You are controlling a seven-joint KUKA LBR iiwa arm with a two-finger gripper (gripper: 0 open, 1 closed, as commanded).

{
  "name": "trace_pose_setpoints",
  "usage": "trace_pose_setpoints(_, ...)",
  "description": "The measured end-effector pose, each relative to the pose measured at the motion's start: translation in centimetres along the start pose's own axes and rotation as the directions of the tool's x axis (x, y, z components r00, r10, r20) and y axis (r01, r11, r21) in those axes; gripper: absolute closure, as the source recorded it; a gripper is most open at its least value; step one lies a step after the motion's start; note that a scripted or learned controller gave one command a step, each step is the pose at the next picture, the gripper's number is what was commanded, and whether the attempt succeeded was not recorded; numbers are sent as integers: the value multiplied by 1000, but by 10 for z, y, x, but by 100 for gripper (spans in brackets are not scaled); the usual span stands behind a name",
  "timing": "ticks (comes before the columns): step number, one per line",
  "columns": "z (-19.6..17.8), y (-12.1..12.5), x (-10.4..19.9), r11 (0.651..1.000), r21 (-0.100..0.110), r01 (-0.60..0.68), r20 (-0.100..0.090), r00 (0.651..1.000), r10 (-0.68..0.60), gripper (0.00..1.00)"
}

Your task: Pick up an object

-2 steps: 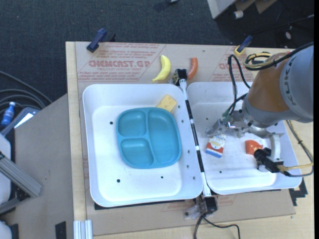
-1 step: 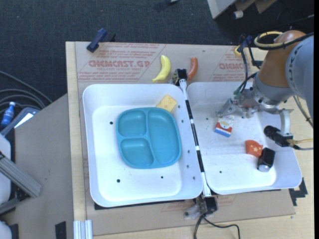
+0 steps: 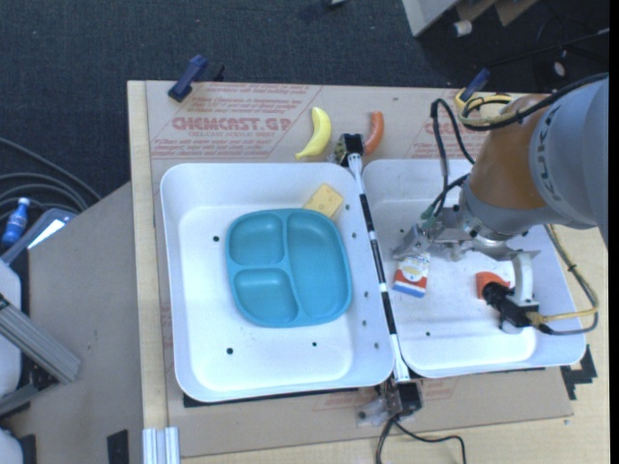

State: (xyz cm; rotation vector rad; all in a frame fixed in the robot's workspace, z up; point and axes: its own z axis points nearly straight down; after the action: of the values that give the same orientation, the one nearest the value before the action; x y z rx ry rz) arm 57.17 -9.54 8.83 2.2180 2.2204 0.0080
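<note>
A small white carton [image 3: 411,280] with red and blue print lies in the right bin [image 3: 464,341], close to its left wall. My gripper [image 3: 422,243] hangs just above the carton's upper end, reaching in from the grey and orange arm [image 3: 527,167] on the right. I cannot tell whether it touches the carton. An orange object [image 3: 488,282] lies further right in the same bin, beside a black part of the arm's fittings.
The left bin [image 3: 193,288] holds a blue divided plate [image 3: 288,265] and a yellow block [image 3: 323,201] at the plate's far edge. Behind the bins, a banana [image 3: 315,133] and an orange vegetable [image 3: 374,131] lie on the cardboard. Cables run across the right bin's back.
</note>
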Motion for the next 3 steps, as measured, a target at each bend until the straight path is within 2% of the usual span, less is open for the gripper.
trace_pose_setpoints(1,-1,81,-18,1000,-5,-1,3,1000,1,0)
trace_pose_setpoints(2,0,23,-72,1000,1,-2,4,1000,2,0)
trace_pose_setpoints(3,4,-3,-14,1000,8,0,0,1000,0,0)
